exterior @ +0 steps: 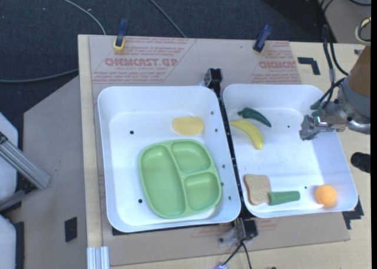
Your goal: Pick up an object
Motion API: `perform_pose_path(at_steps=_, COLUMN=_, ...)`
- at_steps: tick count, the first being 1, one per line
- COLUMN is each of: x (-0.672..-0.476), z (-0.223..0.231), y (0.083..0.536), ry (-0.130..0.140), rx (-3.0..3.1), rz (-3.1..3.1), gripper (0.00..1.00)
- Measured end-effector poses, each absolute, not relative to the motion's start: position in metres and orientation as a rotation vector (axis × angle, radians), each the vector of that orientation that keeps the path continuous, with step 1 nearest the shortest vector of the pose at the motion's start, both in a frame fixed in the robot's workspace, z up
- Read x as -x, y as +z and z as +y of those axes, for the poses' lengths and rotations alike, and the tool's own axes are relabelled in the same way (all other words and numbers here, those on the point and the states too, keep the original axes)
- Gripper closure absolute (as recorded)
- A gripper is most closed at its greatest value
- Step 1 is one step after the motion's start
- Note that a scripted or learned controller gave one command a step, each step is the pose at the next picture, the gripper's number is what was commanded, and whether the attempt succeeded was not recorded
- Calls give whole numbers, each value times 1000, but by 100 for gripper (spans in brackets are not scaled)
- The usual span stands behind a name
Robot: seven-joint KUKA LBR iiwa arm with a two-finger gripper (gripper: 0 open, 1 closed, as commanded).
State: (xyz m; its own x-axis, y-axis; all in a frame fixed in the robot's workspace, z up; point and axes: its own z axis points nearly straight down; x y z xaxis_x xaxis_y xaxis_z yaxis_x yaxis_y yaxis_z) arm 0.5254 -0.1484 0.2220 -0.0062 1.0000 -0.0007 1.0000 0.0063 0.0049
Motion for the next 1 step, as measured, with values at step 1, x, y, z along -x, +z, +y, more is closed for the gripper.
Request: perform_pose_path(at_steps=1, x=-522, z=-99, y=224, ry=1, rx=-2217, rz=2230, gripper=100)
